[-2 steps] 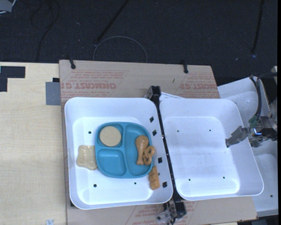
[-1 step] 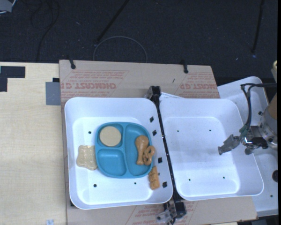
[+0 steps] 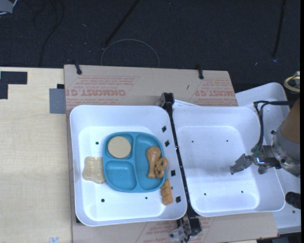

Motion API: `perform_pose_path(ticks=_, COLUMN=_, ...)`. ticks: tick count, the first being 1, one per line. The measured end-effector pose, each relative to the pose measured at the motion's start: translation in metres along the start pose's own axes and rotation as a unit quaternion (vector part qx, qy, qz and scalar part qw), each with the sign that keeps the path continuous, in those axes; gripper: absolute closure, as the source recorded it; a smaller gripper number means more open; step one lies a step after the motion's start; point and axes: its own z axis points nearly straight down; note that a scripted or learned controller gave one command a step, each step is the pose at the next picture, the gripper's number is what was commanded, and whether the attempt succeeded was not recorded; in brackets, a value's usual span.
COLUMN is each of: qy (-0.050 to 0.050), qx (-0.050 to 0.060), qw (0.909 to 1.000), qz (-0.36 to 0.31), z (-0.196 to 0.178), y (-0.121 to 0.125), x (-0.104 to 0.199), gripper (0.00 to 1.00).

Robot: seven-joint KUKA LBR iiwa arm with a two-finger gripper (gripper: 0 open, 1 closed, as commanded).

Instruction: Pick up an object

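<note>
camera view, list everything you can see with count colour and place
bins: 2, white, side by side on the bench
cardboard sheet: 1, brown with red print, under the bins
plate: 1, blue with three sections, in the left bin
round cracker: 1, tan, in the plate's upper left section
pretzel-shaped piece: 1, brown, in the plate's right section
pale flat piece: 1, cream, on the left bin floor, touching the plate's left edge
small lumpy piece: 1, orange-brown, in the left bin by the plate's lower right corner
tabletop: 1, light wood, left of the bins
gripper: 1, grey, over the right bin near its right wall
</note>
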Motion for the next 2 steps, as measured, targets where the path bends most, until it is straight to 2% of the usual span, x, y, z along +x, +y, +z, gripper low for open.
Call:
perform_pose_path(ticks=1, qy=0.000, qx=-0.001, qw=1.0000, qz=0.000, z=0.044, y=0.001, x=-0.002, gripper=0.00)
perform_pose_path(ticks=2, qy=0.000, qx=-0.002, qw=1.0000, qz=0.002, z=0.032, y=0.002, x=-0.003, gripper=1.00)
